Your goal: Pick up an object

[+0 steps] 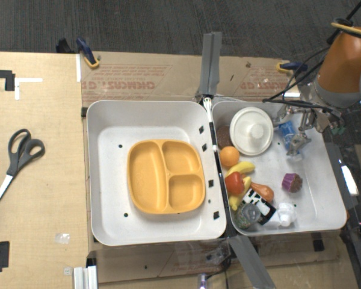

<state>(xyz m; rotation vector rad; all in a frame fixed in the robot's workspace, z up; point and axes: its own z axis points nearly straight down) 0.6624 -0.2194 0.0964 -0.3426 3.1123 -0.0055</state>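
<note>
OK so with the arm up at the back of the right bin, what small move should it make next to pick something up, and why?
Probably a short drop straight down. The gripper hangs at the back of the right bin above a small blue item, beside the white bowl. Nothing is seen between its fingers, and the fruit pile sits farther toward the front.

Bench (36, 221) carries two white bins: left bin (102, 179), right bin (325, 209). Scissors (15, 158) lie at the bench's left; cardboard (144, 80) lies far.

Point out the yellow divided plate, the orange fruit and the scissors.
yellow divided plate (166, 176), camera view, on its centre divider.
orange fruit (229, 156), camera view, on its middle.
scissors (24, 149), camera view, on the handles.
</note>
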